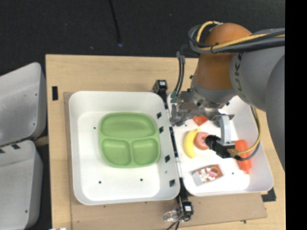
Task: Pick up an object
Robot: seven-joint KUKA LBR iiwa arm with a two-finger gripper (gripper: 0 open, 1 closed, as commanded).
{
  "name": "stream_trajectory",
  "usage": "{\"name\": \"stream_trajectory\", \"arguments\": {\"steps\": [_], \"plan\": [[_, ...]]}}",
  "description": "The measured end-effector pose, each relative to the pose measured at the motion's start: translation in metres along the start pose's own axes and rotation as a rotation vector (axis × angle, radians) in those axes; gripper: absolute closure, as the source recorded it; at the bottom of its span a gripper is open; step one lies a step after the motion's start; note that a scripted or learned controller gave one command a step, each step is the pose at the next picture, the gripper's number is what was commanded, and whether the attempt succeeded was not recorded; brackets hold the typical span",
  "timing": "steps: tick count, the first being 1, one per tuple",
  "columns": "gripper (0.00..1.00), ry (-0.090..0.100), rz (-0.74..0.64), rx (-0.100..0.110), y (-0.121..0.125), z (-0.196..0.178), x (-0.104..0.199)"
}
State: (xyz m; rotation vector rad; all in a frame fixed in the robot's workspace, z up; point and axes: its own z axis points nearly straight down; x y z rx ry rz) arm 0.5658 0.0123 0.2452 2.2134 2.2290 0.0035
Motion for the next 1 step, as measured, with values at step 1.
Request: {"name": "stream_trajectory", "arguments": {"steps": [1], "plan": [[1.00, -0.002, 0.001, 0.000, 0.0131, 0.0118, 0.0511]]}}
